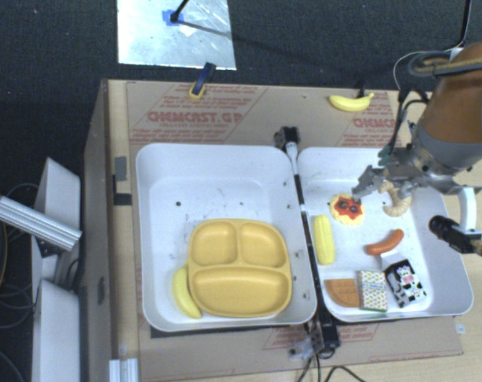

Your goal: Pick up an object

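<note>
Gripper (382, 183) w/ fingers spread, nothing held, near right white bin's (456, 297) back edge; could clip the beige pretzel-shaped toy (397, 205) & shove it.

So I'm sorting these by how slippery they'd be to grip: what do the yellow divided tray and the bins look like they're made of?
The yellow divided tray looks like moulded plastic: one even colour, rounded compartment edges, a soft sheen. The two white bins also look like plastic, smooth and thin-walled with rounded corners; the left one shows dark scuffs. Neither can be confirmed by look alone.
</note>
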Motion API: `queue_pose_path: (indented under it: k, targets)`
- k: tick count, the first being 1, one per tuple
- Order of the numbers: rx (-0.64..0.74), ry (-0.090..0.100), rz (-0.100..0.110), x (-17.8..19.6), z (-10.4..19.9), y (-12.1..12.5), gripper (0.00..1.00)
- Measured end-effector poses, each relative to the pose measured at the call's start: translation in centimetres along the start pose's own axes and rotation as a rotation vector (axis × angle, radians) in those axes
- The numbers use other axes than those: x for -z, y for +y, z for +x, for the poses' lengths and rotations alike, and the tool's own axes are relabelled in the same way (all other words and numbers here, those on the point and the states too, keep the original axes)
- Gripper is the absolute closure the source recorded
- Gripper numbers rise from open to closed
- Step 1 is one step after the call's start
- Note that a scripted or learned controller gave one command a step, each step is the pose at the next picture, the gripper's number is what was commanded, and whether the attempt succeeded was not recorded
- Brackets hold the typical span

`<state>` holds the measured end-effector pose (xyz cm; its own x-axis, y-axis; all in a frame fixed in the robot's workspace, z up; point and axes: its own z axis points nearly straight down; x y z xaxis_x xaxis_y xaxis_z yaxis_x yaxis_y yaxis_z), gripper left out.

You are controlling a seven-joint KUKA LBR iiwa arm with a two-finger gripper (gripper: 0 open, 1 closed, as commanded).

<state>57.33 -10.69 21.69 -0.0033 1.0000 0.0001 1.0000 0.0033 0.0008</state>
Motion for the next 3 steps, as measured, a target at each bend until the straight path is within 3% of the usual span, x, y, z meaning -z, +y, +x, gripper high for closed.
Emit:
queue_pose_path:
  k: [1, 2, 3]
  targets:
    - [0.000, 0.000, 0.001, -6.5, 1.7, 0.8, 0.00]
    - [-0.003, -0.002, -0.015, -11.4, 2.0, -0.8, 0.00]
    - [-0.002, 0.000, -0.001, -13.2, -0.2, 1.4, 0.00]
